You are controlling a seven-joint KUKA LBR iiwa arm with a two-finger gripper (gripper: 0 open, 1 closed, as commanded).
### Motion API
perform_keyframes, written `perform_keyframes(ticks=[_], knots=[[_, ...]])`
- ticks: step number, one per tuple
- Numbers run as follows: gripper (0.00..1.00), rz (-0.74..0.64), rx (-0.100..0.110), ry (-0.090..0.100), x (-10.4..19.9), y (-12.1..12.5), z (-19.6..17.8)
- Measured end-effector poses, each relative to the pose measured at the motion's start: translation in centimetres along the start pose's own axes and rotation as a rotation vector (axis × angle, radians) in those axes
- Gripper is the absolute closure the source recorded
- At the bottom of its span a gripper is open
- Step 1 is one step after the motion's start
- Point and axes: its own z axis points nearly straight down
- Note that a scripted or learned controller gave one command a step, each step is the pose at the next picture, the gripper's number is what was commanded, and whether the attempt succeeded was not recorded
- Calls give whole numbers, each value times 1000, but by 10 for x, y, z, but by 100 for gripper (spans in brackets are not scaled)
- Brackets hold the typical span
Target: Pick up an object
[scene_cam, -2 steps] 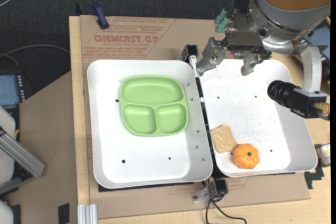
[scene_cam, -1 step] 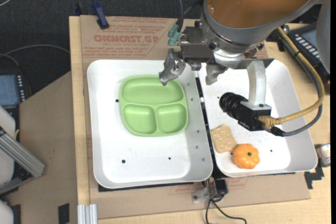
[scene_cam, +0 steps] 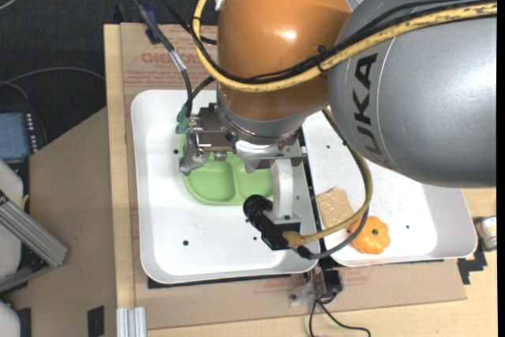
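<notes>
Green moulded plastic, the dish (scene_cam: pixel 215 179) lies in the left bin (scene_cam: pixel 158 193), directly under the gripper (scene_cam: pixel 237 150); it is judged light, stiff, slippery, best pinched at its raised rim; jaw state cannot be told

The thick grey metal arm (scene_cam: pixel 426 83) is seen entering from three o'clock and is extended toward the centre of the view. Its glossy orange rounded band (scene_cam: pixel 276 35) is placed just above the wrist, at about twelve o'clock from the centre. The silver and white wrist section (scene_cam: pixel 252 140) is pointed steeply downward. The two-finger gripper (scene_cam: pixel 207 158) is hung below it, at about nine o'clock from the wrist. A yellow-and-black cable (scene_cam: pixel 347 43) is draped across the arm.
</notes>
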Motion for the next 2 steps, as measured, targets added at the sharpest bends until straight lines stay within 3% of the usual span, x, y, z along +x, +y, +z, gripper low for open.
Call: perform_keyframes(ticks=[1,2], knots=[[0,5,-35,14,-4,19,-172],[100,4,-19,6,-4,18,-172]])
